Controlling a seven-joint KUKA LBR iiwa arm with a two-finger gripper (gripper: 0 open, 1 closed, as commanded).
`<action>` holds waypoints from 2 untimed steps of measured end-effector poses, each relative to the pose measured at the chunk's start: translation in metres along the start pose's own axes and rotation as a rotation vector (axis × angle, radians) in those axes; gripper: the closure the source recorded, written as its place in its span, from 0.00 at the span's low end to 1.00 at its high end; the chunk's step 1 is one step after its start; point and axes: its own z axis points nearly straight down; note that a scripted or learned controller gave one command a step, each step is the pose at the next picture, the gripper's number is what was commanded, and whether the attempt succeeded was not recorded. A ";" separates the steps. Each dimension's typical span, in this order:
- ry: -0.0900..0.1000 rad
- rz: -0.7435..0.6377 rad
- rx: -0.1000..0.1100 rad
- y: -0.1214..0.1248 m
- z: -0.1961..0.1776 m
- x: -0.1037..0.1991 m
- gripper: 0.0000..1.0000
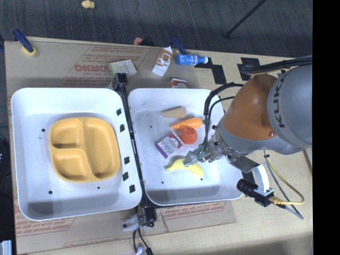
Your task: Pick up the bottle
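While the bottle (190, 60) lies ungrasped on the table (223, 73), far beyond the end effector (197, 155), whose finger state cannot be told, everything remains undone.

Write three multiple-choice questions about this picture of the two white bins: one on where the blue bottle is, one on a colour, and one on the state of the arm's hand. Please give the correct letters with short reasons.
1. Where does the blue bottle lie?
A. In the left bin
B. In the right bin
C. On the bench behind the bins

2. What colour is the divided tray in the left bin?
A. Yellow
B. Green
C. Red

3. Where is the hand now?
A. Over the left bin
B. Low in the right bin, by the yellow item
C. Above the bottle

Answers: 1 C, it lies outside both bins near the top edge. 2 A, the tray is plainly yellow. 3 B, the hand sits beside the yellow item, far from the bottle.
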 end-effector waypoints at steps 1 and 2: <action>-0.002 0.119 -0.001 -0.010 -0.038 -0.035 1.00; -0.002 0.380 -0.002 -0.019 -0.030 -0.066 1.00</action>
